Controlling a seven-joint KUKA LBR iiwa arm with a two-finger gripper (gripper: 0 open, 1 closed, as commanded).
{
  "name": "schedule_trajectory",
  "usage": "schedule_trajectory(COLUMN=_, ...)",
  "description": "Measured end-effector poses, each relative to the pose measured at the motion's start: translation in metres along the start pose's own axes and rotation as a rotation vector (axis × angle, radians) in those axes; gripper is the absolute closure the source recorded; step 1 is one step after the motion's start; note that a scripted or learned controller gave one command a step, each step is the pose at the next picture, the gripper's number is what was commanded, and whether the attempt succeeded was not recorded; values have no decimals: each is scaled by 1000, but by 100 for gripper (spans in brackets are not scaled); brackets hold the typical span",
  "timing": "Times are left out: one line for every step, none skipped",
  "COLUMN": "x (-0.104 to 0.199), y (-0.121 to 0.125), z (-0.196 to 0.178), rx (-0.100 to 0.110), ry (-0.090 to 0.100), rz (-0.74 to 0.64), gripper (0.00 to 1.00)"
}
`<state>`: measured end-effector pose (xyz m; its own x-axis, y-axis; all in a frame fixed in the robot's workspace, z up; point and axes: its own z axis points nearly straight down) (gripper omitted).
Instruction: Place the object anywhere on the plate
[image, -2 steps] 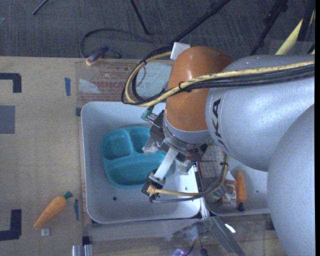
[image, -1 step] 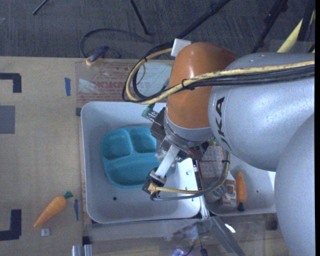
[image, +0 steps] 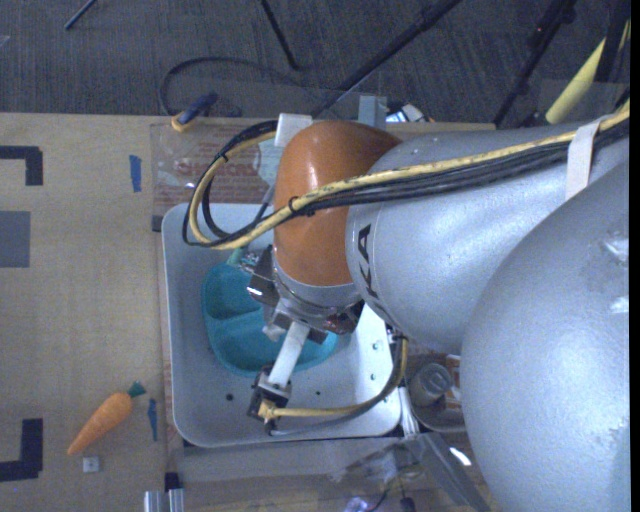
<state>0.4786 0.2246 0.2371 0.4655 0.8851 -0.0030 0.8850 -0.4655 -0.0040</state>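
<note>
Rates toy carrot (image: 100, 421), on bench at eight o'clock of plate (image: 225, 300), light, stiff, slick; advises mid-body grasp; cannot tell pincer (image: 305, 318) state.

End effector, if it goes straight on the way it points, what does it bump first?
Most likely the round teal plate in the shallow white bin; the end effector points down over it, though depth is unclear.

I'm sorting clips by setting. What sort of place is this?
Probably a robotics lab: a grey arm over a white bin holding a blue plate, a toy carrot on the tape-marked bench, stand legs on carpet beyond.
</note>
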Motion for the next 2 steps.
schedule_trajectory(x=0, y=0, z=0, rx=0, ry=0, rz=1, gripper=0)
schedule_trajectory(x=-13, y=7, z=-159, rx=-4, ry=3, rz=282, gripper=0)
